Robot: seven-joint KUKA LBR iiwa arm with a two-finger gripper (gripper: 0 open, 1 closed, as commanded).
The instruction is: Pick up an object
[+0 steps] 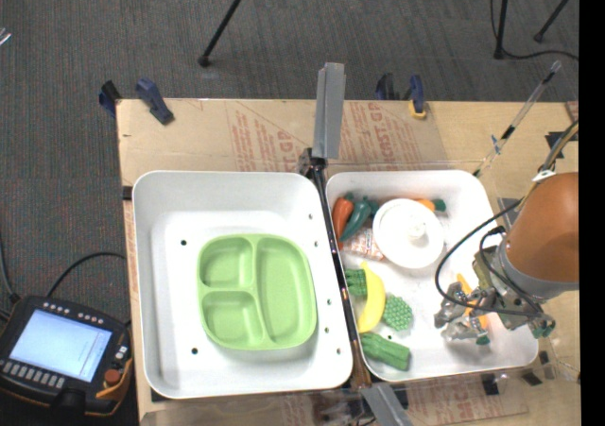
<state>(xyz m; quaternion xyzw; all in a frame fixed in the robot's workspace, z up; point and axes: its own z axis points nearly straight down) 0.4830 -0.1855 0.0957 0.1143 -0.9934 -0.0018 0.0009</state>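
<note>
Objects for picking lie heaped in the right bin (470, 184), a shallow white tray with rounded corners: a yellow banana (372, 297), smooth and curved, lies near the bin's left wall; just beside it on the right sits a green knobbly piece (398, 312), rounded and dotted like a berry; below them a dark green ridged cucumber-like toy (386, 350) rests close to the bin's near edge; a round white lid-like disc (408, 232) with a small knob at its centre lies further back, with an orange carrot (341, 215) and a dark green pod (358, 217) at its left, and a clear crinkled packet (358, 244) just under them.

The hand (470, 318) is low in the near right corner of that bin — metallic, tangled with black cable; an orange sliver (464, 286) shows just beside it, but whether it is gripped, or how wide the hand stands, I cannot tell; the arm's orange band (548, 222) bulges above it at the right.

The left bin (151, 226) holds a pale green plastic plate (256, 293), with three compartments and soft rounded corners; both bins rest on a brown, printed cardboard tabletop (217, 131), clamped at the far edge — blue clamps (151, 99).
</note>
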